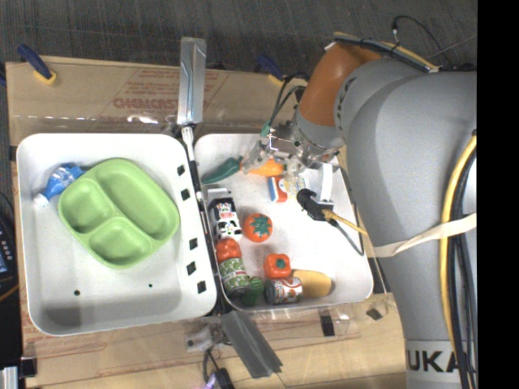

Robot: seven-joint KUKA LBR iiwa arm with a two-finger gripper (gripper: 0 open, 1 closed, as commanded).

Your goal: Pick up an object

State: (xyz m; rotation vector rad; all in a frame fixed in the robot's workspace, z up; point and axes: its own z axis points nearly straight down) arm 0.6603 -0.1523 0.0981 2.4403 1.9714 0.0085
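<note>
Grey and orange, the arm hangs its gripper low over the right bin, just above a carrot-like toy; we cannot tell whether it grips. Nothing looks lifted; we judge the pick unfinished.

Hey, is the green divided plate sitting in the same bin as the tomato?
No, the green divided plate lies in the left bin, while the tomato sits in the right bin.
</note>
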